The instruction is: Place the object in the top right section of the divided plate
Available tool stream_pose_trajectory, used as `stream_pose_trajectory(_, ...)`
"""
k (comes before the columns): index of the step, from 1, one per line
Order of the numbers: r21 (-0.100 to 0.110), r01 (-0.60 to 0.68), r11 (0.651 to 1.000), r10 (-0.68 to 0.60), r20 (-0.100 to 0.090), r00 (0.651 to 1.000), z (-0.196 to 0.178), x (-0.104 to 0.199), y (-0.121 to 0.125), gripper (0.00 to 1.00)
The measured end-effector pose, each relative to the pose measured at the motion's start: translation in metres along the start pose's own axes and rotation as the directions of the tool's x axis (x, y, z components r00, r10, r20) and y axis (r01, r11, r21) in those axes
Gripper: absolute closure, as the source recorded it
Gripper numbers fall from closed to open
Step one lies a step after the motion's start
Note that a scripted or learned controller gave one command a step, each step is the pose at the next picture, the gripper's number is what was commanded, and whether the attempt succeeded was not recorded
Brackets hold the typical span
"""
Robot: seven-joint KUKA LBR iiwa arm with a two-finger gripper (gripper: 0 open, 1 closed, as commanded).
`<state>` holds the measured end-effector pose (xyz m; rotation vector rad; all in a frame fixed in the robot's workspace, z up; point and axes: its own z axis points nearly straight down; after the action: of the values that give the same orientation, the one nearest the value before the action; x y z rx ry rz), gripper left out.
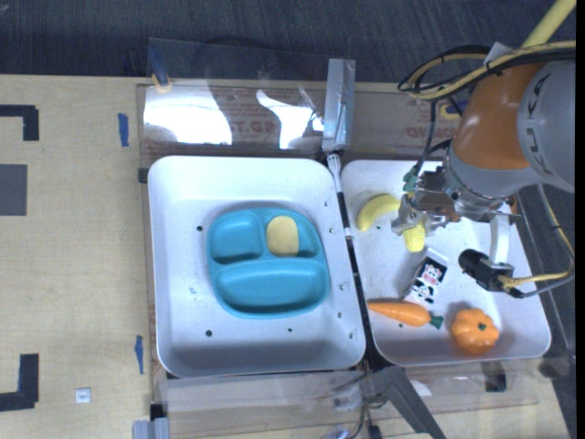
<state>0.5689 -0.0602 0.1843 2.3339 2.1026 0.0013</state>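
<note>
**One yellow piece on the plate, claw over the right bin**

Two shallow white bins sit side by side on the wooden surface [73,245]. The left bin [174,273] holds one blue divided plastic plate [267,286] with three sections. One pale yellow rounded object [282,236] lies in the plate's top right section.

The right bin [530,332] holds one yellow banana-like piece [373,210], one small yellow corn-like piece [414,239], one orange toy carrot [399,313], one orange toy pumpkin [473,330] and one small black-and-white printed card [427,280].

The claw [419,210] hangs over the right bin, just above the corn-like piece and beside the banana-like piece. Whether it is wide or narrow cannot be told from this view. The pale yellow object on the plate lies well apart from the claw, to its left, across the wall between the bins.
</note>
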Motion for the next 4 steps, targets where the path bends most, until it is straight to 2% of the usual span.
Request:
stream_pose_trajectory(1, -0.024, 0.075, 0.997, -0.075, 0.003, 0.997, 0.066, -0.040, -0.042, 1.00)
stream_pose_trajectory(3, -0.030, 0.075, 0.997, -0.075, 0.004, 0.997, 0.046, -0.039, -0.040, 1.00)
stream_pose_trajectory(4, -0.057, -0.048, 0.997, 0.048, -0.010, 0.999, 0.074, -0.048, -0.060, 1.00)
